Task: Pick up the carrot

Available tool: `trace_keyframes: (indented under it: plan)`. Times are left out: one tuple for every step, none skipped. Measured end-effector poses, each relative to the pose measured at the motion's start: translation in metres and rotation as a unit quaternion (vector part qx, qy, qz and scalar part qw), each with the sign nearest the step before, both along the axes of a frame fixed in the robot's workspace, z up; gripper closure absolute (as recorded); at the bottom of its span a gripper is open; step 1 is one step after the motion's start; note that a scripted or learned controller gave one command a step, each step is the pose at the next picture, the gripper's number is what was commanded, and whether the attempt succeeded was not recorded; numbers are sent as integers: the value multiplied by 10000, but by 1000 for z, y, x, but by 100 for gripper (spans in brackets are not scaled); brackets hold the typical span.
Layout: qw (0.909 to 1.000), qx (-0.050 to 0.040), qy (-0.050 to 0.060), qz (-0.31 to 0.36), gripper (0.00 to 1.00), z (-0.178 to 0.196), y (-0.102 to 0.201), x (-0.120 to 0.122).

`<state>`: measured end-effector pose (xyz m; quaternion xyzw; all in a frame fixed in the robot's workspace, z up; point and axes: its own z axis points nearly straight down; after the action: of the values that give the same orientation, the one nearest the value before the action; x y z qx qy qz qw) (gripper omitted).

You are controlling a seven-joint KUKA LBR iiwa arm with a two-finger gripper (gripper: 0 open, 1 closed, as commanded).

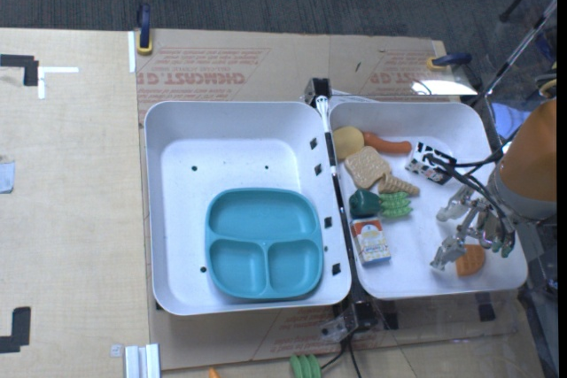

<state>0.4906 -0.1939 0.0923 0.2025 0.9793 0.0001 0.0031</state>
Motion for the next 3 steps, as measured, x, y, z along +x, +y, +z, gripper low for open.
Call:
trace_keyframes:
  plan:
    - [10000, 1, -32, -34, 100, 10, 0, 2]
    - [10000, 0, -31, -29, 0, 10, 0, 2]
    - [9993, 2, 10, -367, 0, 0, 79, 25]
